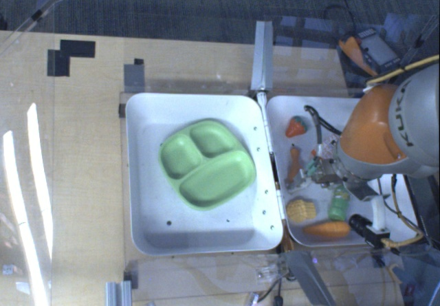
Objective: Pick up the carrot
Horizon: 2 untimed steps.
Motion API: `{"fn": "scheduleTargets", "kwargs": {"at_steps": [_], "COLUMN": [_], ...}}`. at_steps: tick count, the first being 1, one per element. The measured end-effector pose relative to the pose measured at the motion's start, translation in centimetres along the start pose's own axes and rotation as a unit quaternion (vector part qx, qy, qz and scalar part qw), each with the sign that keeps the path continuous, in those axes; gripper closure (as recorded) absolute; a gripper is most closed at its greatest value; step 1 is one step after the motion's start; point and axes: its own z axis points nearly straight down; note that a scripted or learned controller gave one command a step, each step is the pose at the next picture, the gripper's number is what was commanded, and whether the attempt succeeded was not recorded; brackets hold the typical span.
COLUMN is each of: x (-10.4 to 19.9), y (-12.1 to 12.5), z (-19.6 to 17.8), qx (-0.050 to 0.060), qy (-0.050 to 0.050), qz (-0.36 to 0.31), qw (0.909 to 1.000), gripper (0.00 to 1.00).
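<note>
Desk [82, 160] carries two white bins: the left bin [144, 229] holds a green divided plate [208, 164]; the right bin [278, 126] holds the carrot [293, 164] lying near its left wall, with the pincer [323, 168] poised just beside it, presumably lining up; its state I cannot tell.

Pale green three-compartment plastic plate [207, 164] in the white left bin [144, 181]; thin orange-brown carrot [294, 164]; red strawberry, green-topped [296, 126], at its 12 o'clock; yellow corn cob [301, 210]; orange-banded grey arm [385, 129].
</note>
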Motion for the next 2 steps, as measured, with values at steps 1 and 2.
{"fn": "scheduleTargets", "kwargs": {"at_steps": [1,2], "x": [0.0,5.6], "y": [0.3,-2.3], "z": [-1.3,-9.6], "qx": [-0.005,0.004], "qy": [0.0,0.0], "qz": [-0.001,0.195], "qw": [1.0,0.9808], "gripper": [1.0,1.0]}}
